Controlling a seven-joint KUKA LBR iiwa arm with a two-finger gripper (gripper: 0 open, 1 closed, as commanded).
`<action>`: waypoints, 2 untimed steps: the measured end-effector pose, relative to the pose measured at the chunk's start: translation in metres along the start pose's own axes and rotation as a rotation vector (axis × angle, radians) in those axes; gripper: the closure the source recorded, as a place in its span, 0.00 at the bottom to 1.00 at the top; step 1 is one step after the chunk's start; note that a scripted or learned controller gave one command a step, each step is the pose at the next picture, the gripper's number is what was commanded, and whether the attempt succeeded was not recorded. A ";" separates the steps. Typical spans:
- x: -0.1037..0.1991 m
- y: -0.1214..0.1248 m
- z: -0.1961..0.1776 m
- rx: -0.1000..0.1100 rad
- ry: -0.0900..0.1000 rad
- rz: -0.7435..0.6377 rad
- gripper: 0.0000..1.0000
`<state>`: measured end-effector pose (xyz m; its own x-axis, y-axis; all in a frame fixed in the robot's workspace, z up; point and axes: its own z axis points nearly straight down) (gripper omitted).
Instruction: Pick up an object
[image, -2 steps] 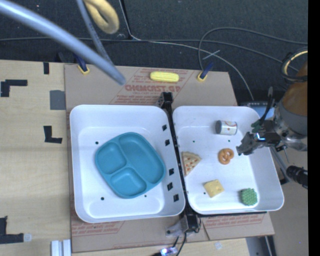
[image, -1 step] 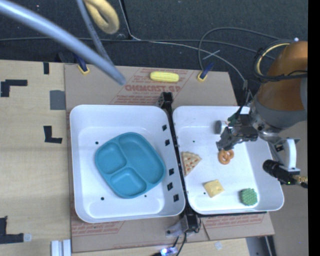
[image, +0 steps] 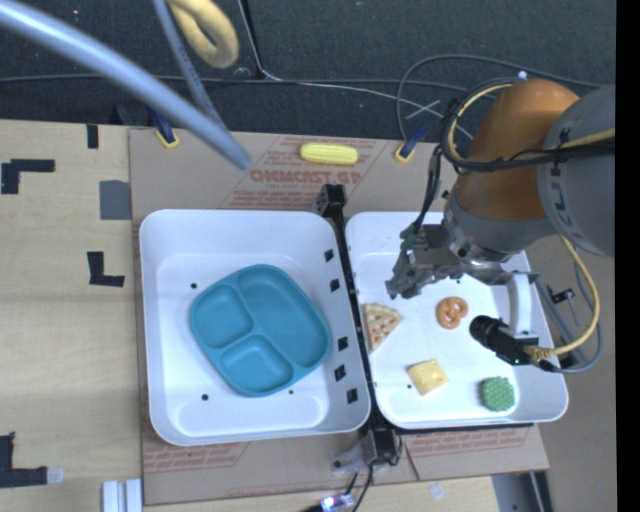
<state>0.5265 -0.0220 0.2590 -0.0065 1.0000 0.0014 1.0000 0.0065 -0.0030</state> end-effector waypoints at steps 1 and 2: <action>0.044 0.017 0.017 0.000 -0.001 0.001 1.00; 0.096 0.032 0.034 0.000 -0.001 0.000 1.00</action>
